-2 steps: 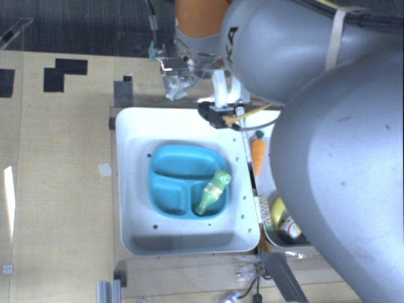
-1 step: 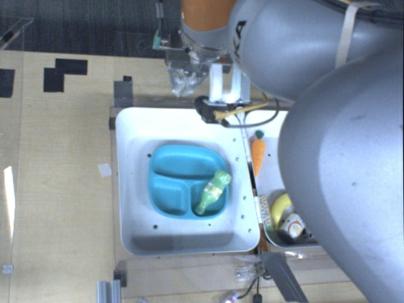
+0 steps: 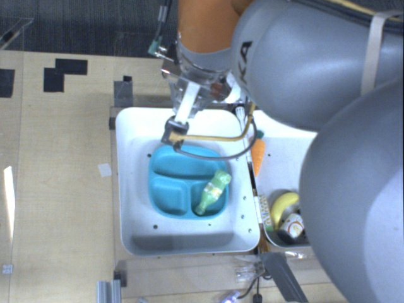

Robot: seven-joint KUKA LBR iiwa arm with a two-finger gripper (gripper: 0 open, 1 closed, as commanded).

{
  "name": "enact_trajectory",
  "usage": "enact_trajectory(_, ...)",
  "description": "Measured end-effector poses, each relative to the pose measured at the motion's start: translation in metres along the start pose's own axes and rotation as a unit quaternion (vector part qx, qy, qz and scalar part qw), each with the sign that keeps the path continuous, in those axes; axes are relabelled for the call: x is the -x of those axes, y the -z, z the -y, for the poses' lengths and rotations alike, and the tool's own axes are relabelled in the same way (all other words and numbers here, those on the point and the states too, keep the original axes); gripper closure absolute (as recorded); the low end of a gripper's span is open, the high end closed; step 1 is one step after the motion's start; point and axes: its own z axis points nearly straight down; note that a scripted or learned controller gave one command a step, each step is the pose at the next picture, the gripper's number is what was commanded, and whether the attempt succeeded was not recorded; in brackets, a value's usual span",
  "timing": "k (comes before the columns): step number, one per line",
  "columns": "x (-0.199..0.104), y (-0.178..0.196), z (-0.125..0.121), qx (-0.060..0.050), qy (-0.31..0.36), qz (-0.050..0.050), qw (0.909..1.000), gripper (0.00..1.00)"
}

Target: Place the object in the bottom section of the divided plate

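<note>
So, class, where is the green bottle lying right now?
The green bottle lies tilted in the blue divided plate's lower right section, inside the left white bin.

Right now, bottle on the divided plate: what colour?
Green bottle, on the blue divided plate; camera view.

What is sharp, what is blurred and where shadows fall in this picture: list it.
In the camera view, the grey arm looms close to the lens and looks soft; the blue divided plate and green bottle are fairly sharp; a soft shadow lies on the white bin floor below the plate; the gripper is small and slightly blurred; no strong glare.
</note>
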Motion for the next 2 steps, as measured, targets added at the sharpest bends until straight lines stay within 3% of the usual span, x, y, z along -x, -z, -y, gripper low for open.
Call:
enact_trajectory(1, 0.009, -0.138, 0.019, -0.001, -0.101, 0.001, 0.9949, 1.0)
enact_trajectory(2, -0.002, -0.064, -0.052, 0.0, -0.276, -0.002, 0.961, 1.0)
